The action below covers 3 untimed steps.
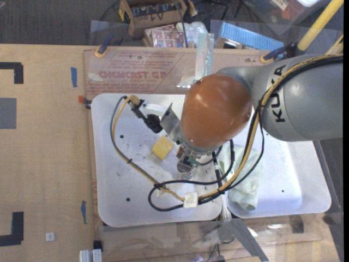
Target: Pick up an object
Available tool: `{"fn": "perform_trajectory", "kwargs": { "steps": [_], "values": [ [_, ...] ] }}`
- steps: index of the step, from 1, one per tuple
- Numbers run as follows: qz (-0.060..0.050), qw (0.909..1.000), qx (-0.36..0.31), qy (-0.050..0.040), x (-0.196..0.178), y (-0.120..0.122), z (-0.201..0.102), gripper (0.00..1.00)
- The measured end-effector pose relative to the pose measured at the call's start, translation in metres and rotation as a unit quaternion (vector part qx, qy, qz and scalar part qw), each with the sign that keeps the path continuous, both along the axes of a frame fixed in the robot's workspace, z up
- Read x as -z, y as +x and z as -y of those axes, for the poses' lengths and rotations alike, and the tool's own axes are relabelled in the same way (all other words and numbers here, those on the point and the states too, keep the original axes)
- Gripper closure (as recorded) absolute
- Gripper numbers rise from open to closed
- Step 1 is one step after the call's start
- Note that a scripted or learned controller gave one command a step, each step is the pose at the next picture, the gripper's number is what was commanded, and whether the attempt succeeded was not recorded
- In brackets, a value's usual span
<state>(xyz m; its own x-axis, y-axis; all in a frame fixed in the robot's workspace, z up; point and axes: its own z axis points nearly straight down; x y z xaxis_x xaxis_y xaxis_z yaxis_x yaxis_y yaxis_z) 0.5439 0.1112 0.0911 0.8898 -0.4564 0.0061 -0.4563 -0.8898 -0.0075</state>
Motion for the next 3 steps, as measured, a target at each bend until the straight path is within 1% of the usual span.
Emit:
{"fn": "perform_trajectory", "kwargs": {
  "steps": [1,2,3],
  "values": [
    [-0.012,0.9754,0.22,-0.0038,0.003,0.086,-0.003,1.0],
    [-0.021,0.9805,0.194,-0.0245,0.005,0.095,-0.015,1.0],
    [-0.004,0.899,0.438,0.0038,-0.087,0.124,-0.059,1.0]
  ]
}}
